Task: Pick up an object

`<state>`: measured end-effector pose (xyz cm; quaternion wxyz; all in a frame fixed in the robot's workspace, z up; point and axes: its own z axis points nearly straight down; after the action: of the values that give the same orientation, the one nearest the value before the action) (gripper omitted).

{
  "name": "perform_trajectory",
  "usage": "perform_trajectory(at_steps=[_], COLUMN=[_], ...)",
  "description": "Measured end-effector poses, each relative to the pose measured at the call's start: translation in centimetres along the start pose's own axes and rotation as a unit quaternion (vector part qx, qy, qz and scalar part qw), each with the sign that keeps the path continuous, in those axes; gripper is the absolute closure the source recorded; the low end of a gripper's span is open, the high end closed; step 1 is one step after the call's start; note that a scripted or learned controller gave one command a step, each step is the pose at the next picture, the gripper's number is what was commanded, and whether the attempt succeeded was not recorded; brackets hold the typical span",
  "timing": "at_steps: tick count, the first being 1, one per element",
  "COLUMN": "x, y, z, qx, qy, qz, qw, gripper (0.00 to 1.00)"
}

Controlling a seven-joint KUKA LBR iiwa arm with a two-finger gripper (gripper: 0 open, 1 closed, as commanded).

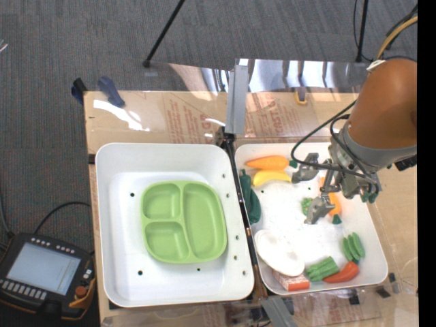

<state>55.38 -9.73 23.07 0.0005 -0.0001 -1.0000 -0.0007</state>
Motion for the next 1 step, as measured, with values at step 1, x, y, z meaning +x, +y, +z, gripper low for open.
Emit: perform_trajectory(at_steps=[1], x=[-2.98], y=[-6.58], z=[14.43], qx=[0.0], qy=[0.0], qz=[0.038], qw=[0.9993], gripper=[0.0])
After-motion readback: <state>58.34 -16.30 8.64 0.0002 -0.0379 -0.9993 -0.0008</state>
